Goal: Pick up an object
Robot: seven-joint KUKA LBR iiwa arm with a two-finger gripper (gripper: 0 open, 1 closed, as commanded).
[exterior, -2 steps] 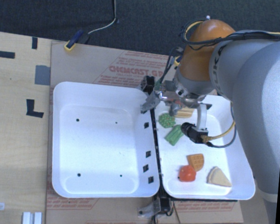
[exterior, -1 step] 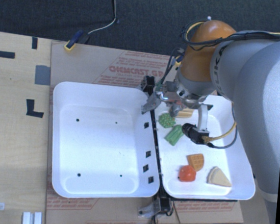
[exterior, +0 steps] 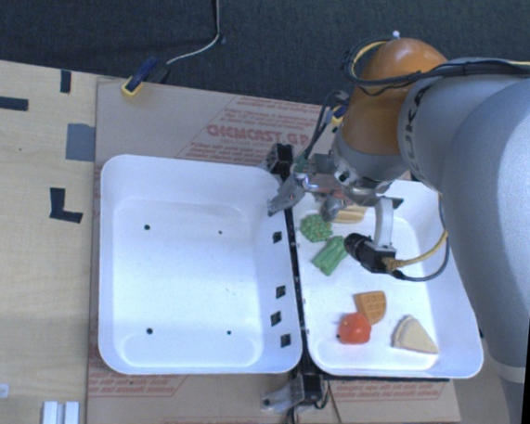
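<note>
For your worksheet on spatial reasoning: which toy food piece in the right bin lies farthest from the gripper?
The pale wedge at the bin's near right corner; the others lie closer.

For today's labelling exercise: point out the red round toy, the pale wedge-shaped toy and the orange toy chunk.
Red round toy [exterior: 354, 330], camera view, its centre.
Pale wedge-shaped toy [exterior: 414, 336], camera view, its middle.
Orange toy chunk [exterior: 371, 305], camera view, its top face.

Large grey robot arm [exterior: 493, 172]: cut off by the right edge. Pale yellow flat piece [exterior: 350, 215]: mostly hidden beneath the gripper [exterior: 327, 201]. White right-hand bin [exterior: 457, 351]: far rim covered by the arm.
</note>
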